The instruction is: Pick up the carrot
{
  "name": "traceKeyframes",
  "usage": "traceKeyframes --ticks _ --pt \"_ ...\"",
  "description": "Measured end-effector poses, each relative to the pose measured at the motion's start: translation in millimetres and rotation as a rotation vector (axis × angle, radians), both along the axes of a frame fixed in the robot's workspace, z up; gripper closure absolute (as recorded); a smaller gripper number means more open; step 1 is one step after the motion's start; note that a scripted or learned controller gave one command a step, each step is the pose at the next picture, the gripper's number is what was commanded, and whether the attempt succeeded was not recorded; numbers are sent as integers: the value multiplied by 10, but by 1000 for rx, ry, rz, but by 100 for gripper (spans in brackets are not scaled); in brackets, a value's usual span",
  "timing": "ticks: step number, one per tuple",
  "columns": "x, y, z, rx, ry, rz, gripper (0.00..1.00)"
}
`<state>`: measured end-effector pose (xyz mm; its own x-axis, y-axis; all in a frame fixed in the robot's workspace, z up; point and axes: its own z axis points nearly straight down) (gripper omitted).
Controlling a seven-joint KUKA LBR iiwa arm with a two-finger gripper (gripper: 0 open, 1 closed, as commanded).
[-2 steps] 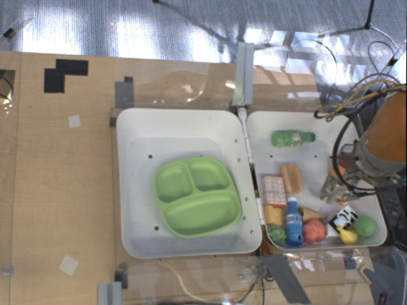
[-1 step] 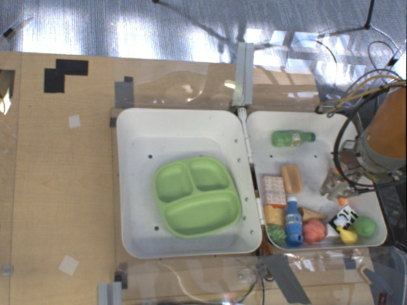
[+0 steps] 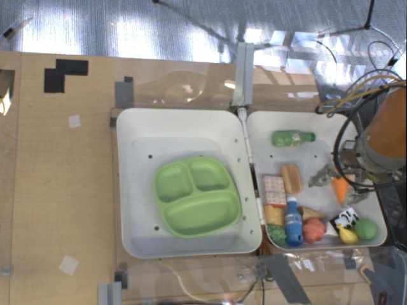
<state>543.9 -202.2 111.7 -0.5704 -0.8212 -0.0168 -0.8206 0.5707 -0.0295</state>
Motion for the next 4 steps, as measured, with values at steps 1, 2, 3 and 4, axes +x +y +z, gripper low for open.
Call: traceKeyframes --ticks 1,2,3,4 --pt "93 -16 -235 0 24 157 0" --pt "51 -17 -233 -5 20 296 0" --pt "90 -12 -105 -7 10 293 100" --pt "120 -2 2 -7 3 289 100"
